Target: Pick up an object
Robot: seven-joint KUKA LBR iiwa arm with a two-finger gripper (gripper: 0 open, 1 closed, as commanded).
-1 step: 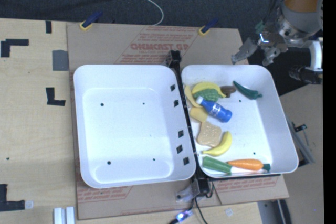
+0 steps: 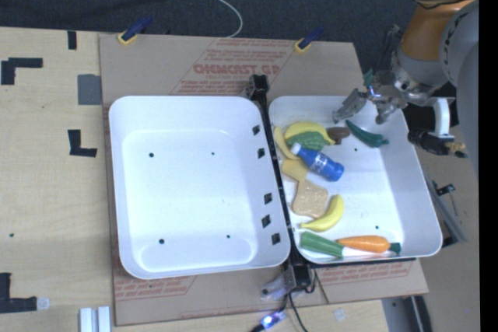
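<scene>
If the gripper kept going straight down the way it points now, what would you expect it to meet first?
Probably the dark green object lying just under the gripper at the far end of the right bin, or the bin floor beside it; depth is hard to judge from above.

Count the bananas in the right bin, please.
2: one banana at the pile's top under a green item, another banana lower down beside the bread slice. More may be hidden.

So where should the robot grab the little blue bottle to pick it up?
Probably across the middle of the blue bottle, coming straight down from above. It lies on its side on top of the pile, slanting from upper left to lower right, so its round body is exposed. The fingers should close across its narrow width, not along its length.
</scene>
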